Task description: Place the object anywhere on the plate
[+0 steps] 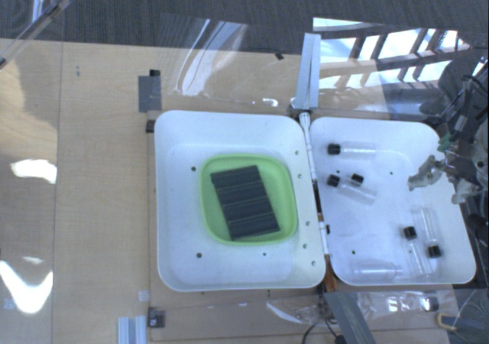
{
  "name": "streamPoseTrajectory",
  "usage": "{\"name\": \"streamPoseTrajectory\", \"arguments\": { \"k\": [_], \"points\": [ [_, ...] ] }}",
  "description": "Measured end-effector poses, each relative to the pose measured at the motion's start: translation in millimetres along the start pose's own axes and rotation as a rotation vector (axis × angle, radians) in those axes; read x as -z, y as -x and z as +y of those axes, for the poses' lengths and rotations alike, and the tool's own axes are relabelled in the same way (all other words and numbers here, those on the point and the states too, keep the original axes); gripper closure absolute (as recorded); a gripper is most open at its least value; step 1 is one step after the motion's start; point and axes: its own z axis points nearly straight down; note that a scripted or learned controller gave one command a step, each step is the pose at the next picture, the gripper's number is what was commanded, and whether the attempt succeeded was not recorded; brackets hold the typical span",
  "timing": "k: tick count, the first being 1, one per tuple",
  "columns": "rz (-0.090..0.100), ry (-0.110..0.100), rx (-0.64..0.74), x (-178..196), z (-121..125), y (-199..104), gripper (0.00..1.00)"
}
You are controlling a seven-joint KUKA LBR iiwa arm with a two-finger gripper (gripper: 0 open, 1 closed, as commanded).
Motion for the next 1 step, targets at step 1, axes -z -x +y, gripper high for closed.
{"name": "streamPoseTrajectory", "arguments": {
  "k": [1],
  "points": [
    [0.001, -0.001, -0.051, 11.0, -21.5, -53.5, 0.0]
  ]
}}
